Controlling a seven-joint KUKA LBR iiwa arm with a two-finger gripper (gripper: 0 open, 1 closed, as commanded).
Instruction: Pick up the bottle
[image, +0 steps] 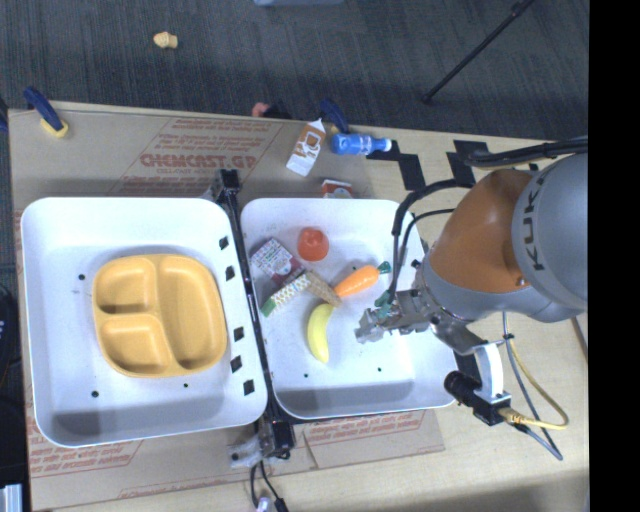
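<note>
Broadly, the desk (480, 470) carries two shallow white bins side by side. The left bin (50, 330) holds a yellow divided tray (160, 312). The grey arm (520, 250) with its orange band reaches in from the right and bends down over the right bin (390, 385), its wrist low above that bin's right half. The gripper (372, 325) hangs just right of the banana (318, 333), close to the bin floor; whether it is open or closed cannot be told from this view, and nothing is seen held. Left of the gripper lie the carrot (357, 281), a red tomato-like piece (313, 243) and a small packet (271, 258). The bottle (356, 145), blue, lies on its side on the desk beyond the right bin's far edge, well apart from the gripper, beside a small carton (307, 148).
</note>
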